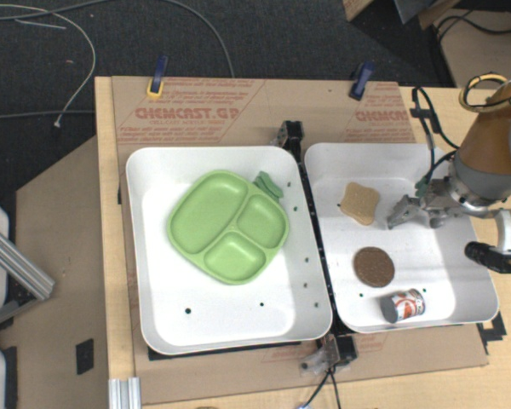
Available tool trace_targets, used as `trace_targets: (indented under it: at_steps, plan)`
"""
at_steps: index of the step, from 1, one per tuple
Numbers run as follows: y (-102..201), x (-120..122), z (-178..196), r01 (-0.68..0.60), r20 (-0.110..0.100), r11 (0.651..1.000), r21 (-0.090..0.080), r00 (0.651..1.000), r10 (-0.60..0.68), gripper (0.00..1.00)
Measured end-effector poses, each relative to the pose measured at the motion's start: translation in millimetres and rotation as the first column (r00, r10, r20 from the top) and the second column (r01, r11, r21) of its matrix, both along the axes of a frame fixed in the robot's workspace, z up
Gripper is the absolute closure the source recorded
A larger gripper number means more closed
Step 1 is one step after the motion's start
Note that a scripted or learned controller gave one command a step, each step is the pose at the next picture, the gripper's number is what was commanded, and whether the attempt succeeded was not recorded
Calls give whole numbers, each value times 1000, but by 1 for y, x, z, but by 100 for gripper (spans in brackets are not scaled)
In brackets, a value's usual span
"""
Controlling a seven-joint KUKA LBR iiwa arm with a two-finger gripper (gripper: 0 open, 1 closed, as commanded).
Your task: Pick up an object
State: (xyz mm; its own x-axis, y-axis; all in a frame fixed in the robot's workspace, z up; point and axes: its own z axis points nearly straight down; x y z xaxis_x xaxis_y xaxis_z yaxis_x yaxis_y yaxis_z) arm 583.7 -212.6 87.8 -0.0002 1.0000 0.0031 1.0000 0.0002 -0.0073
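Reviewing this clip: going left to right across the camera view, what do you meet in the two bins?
Green divided plate → small green piece at its corner → tan bread slice → brown round patty → tipped can → claw

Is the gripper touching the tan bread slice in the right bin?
Apart. The camera view shows white bin floor between the gripper and the bread slice.

Green plate, tan bread, brown cookie, white bins
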Motion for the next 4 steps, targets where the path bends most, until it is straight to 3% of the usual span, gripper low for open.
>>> trace_targets:
  at_steps: [1, 4]
  plan:
    - [-1, 3, 16, 0, 9, 1000, -2, 1000, 0, 100]
    - [-8, -2, 166, 0, 15, 1000, -6, 1000, 1, 100]
